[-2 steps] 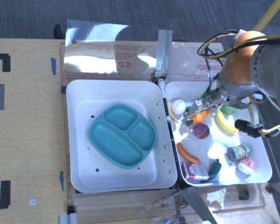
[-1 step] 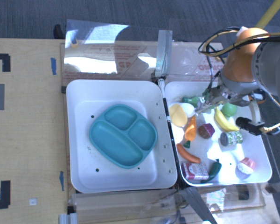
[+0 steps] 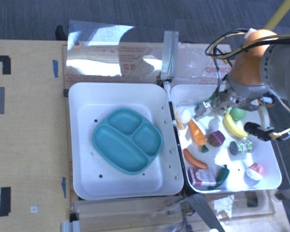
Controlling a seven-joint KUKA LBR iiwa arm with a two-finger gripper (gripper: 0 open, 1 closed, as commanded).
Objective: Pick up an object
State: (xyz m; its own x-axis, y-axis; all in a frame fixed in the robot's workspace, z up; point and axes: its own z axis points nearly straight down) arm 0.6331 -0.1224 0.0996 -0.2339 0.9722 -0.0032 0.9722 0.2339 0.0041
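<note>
The gripper [image 3: 206, 109] hovers with spread jaws, nothing between them, the banana [image 3: 233, 125] just beside, so it must next descend and pinch.

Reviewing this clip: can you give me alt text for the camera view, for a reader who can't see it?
The arm's gripper hangs low over the right bin, above a jumble of toy food including a banana, a carrot and an egg. The left bin holds a teal divided plate.

wooden bench [image 3: 24, 129] bearing two white bins: left bin [image 3: 82, 178] beside right bin [image 3: 273, 170], their inner rims touching.
</note>
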